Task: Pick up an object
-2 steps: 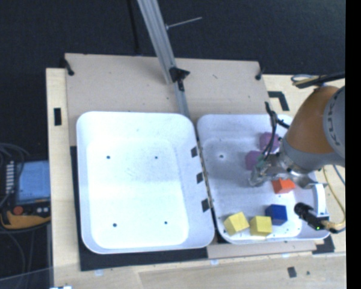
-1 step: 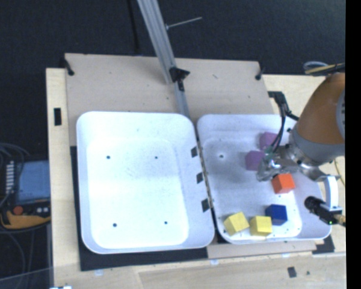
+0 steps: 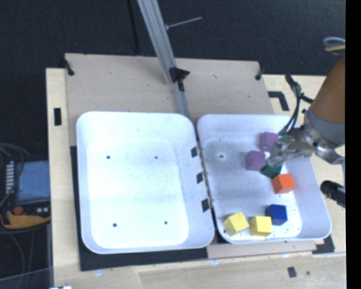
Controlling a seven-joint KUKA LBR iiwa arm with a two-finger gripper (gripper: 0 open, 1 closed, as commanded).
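Observation:
The right bin [image 3: 228, 131] holds several small blocks. Two purple blocks [image 3: 268, 140] [image 3: 256, 159] lie near its middle right, with a dark green block [image 3: 270, 171] just below them. An orange block [image 3: 283, 183] sits beside the green one, a blue block [image 3: 277, 213] lies lower, and two yellow blocks [image 3: 236, 223] [image 3: 261, 224] rest at the front edge. My gripper [image 3: 279, 155] reaches in from the right and hangs low over the spot between the purple blocks and the green block. The wrist hides its tips.
The left bin [image 3: 138, 179] sits beside the right one. A slanted metal pole [image 3: 159, 38] rises from the back of the bench. A blue box and cables [image 3: 24, 188] lie off the bench's left side.

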